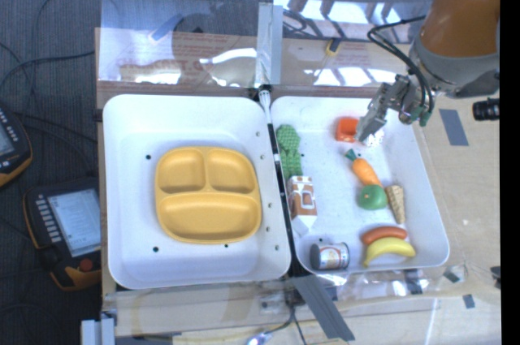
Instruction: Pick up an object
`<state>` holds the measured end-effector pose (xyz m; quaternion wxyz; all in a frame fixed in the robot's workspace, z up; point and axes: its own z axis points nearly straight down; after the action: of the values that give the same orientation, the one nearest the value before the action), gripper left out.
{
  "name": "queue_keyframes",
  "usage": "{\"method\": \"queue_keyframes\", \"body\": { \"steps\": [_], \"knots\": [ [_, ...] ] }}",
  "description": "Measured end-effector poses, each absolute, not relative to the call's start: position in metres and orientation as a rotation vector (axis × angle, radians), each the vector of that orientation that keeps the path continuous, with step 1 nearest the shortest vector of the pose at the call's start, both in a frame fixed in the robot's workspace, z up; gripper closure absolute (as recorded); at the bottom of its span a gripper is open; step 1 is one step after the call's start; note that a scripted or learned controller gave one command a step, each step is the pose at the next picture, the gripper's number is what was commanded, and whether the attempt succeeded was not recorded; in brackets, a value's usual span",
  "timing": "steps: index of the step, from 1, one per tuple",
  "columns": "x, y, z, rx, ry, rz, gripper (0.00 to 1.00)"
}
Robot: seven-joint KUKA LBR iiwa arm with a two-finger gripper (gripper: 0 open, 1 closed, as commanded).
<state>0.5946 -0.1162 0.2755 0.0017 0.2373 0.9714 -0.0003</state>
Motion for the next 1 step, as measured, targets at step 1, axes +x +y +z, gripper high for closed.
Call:
{"method": "queue_keyframes", "body": {
  "steps": [1],
  "knots": [
    [0.5945, -0.1163, 0.2753, 0.746, 3.049, -0.002, 0.0]
  ]
}}
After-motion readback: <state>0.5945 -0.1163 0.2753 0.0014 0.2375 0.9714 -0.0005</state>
